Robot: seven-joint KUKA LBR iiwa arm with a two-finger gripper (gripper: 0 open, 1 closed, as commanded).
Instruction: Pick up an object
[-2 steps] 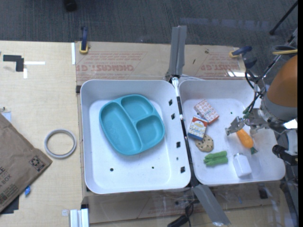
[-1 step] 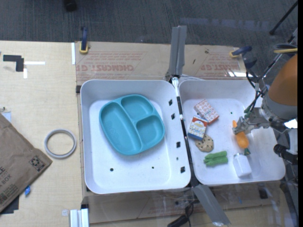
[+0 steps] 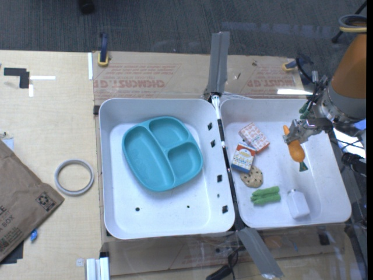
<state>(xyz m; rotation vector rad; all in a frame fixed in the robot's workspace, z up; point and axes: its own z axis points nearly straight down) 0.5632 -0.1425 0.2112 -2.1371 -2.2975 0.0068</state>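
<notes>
My gripper (image 3: 299, 134) hangs over the right part of the right bin (image 3: 341, 174), coming in from the right edge. A toy orange carrot (image 3: 297, 151) with a green tip pokes out below the fingers, and a bit of orange shows to their left. The fingers look closed around the carrot's middle. Whether the carrot is off the bin floor I cannot tell. Further left in this bin lie a red-and-white packet (image 3: 254, 136), a small blue-and-orange box (image 3: 243, 157), a cookie (image 3: 252, 177), a green pea pod (image 3: 266, 195) and a white block (image 3: 298, 203).
The left bin (image 3: 111, 156) holds a teal divided plate (image 3: 162, 152). A tape ring (image 3: 74, 175) and a brown cardboard box (image 3: 20, 200) lie on the bench at left. Cables and clamps crowd the right edge behind the arm.
</notes>
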